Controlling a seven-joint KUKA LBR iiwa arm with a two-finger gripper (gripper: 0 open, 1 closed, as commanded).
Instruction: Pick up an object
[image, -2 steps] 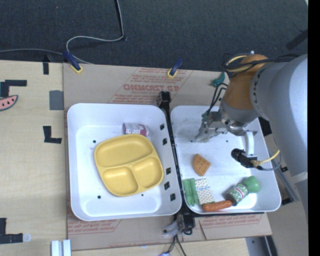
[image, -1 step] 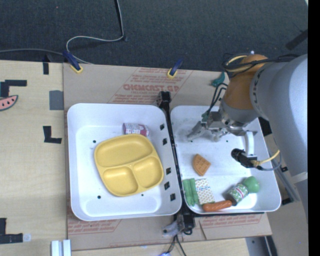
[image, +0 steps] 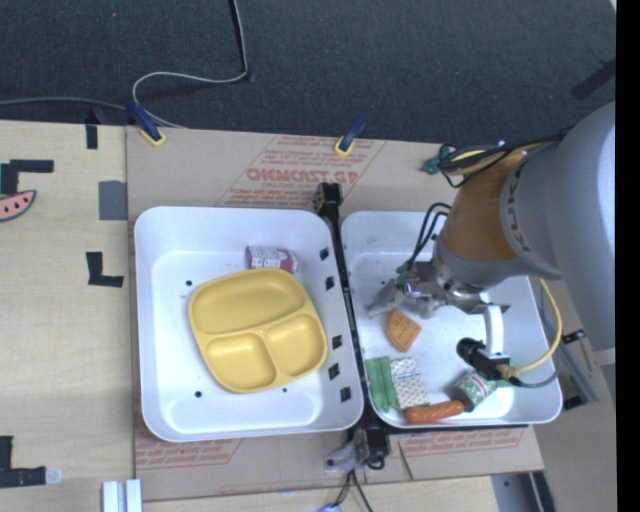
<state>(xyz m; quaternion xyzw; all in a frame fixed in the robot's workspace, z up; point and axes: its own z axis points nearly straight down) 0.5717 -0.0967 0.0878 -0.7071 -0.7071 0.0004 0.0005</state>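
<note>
Gripper (image: 392, 297) low in right bin (image: 540, 405), just above waffle (image: 402, 328). Cannot tell if open or closed. Yellow plate (image: 258, 328) in left bin (image: 165, 330).

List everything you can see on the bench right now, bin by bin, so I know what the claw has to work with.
Left bin: one, white, left half of the bench.
Divided plate: one, yellow, three compartments, middle of the left bin.
Small packet: one, white and dark red, behind the plate, partly hidden by it.
Right bin: one, white, beside the left bin.
Waffle piece: one, tan, centre of the right bin.
Green packet: one, green, front left of the right bin.
Patterned packet: one, whitish, right of the green packet.
Carrot: one, orange, front edge of the right bin.
Small can: one, green label, right of the carrot.
Arm: one, grey with orange band, over the right bin.
Claw: one, metal, just above the waffle piece.
</note>
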